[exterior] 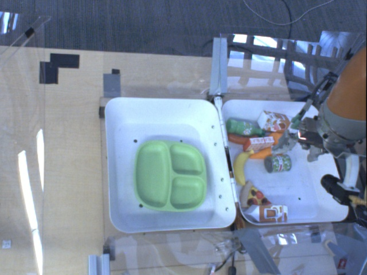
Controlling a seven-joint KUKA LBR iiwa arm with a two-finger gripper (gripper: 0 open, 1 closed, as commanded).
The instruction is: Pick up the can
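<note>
- The counter (69,153) bears two white bins; the left bin (120,211) holds a green divided plate (171,175).
- My arm (351,99) hangs over the right bin (309,202), above its toys.
- The can (278,163) lies on its side mid-bin, near a banana (241,166).
- My gripper (293,137) hovers just above the can; its spread I cannot tell.
- I judge this the approach; next I must descend and straddle the can.
</note>
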